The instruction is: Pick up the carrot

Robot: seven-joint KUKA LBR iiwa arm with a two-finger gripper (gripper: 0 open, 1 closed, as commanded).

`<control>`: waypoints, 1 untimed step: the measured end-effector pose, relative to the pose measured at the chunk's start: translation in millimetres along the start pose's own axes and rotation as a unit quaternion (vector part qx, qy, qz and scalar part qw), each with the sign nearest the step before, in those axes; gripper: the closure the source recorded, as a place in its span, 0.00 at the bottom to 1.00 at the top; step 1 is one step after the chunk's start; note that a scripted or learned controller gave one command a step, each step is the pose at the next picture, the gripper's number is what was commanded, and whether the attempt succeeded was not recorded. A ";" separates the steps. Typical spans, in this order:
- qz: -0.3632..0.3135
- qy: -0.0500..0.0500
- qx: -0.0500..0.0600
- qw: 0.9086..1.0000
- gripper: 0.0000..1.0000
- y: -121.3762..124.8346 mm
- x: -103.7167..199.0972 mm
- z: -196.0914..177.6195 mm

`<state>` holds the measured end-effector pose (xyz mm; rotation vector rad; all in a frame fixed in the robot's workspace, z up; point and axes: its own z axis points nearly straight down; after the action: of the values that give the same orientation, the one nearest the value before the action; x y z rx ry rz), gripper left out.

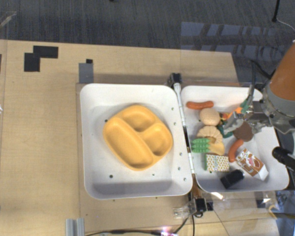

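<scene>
The carrot [227,116] is a small orange piece with a green top, lying in the right bin [280,181] just right of a tan bun [210,116]. My gripper [240,118] comes in from the right and hangs low over the bin's middle, right beside the carrot's right end. Its dark body hides part of the carrot's greens. I cannot make out whether anything is held.
The right bin is crowded: a red sausage [199,104] at the back, a croissant [209,132], a green toy [200,145], a brown disc [244,132], an orange-red stick [235,150], a carton [251,164], a black block [231,179]. The left bin [96,181] holds a yellow divided plate [137,136].
</scene>
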<state>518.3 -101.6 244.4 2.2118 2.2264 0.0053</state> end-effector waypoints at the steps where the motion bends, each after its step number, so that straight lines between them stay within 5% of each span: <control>1: 0.012 -0.004 -0.006 1.000 0.00 29.7 -62.3 -59.1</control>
<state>548.1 -163.8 303.7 2.2277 2.1902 0.0104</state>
